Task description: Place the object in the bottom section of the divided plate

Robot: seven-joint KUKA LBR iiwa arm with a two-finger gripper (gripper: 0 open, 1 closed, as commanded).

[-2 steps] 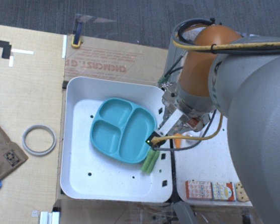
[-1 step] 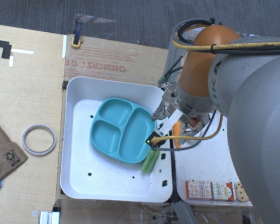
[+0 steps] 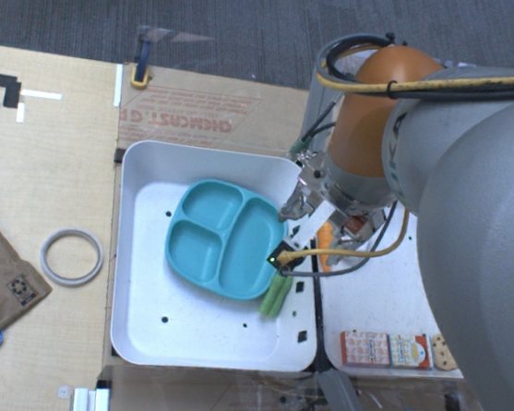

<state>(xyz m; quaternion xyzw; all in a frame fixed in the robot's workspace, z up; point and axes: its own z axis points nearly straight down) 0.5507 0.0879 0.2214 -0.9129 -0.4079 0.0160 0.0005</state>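
The slim green stick (image 3: 274, 297) lies just below our claw (image 3: 293, 212), lengthwise toward it; the claw's spread we cannot tell.

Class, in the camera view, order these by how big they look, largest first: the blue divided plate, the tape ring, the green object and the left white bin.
1. left white bin
2. blue divided plate
3. tape ring
4. green object, smallest, though its upper end is partly covered.
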